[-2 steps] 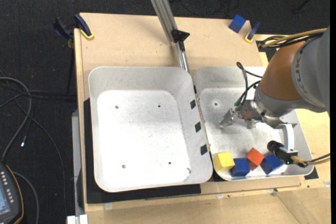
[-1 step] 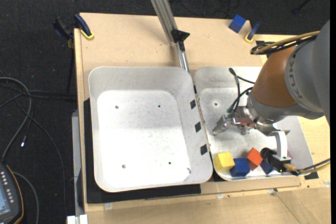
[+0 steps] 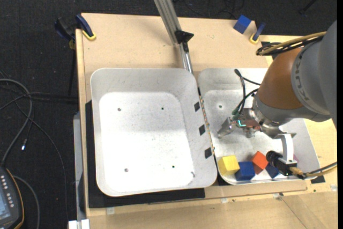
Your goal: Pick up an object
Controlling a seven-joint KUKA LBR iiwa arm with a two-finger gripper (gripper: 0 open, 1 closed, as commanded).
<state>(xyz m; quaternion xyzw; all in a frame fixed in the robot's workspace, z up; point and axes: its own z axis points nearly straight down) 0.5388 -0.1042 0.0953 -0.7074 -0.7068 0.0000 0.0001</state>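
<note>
Sitting against the near wall of the right bin (image 3: 214, 79), a small cluster of blocks is what the task has to choose from: a yellow block (image 3: 229, 163) lies nearest the wall that this bin shares with its neighbour, a blue block (image 3: 246, 170) touches it on the side away from that wall, and an orange block (image 3: 260, 161) lies just beyond the blue one, partly covered by the arm's black fittings. None of them is lifted; all three rest on the floor of the right bin. The gripper (image 3: 227, 128) hangs over the middle of the same bin, farther from the near wall than the blocks and well apart from them, its two thin fingers spread and pointing toward the shared wall with nothing between them. So the pick is, by my reading, not yet done: no block is grasped, and what is left is to bring the fingers down around one block, close on it and raise it. The yellow block looks the easiest to reach, though the bin's walls beside it leave little room for a finger. Beyond the shared wall lies the left bin (image 3: 107, 83), and past the far wall of the right bin a spare blue block (image 3: 243, 23) sits on the bench (image 3: 134, 40).
</note>
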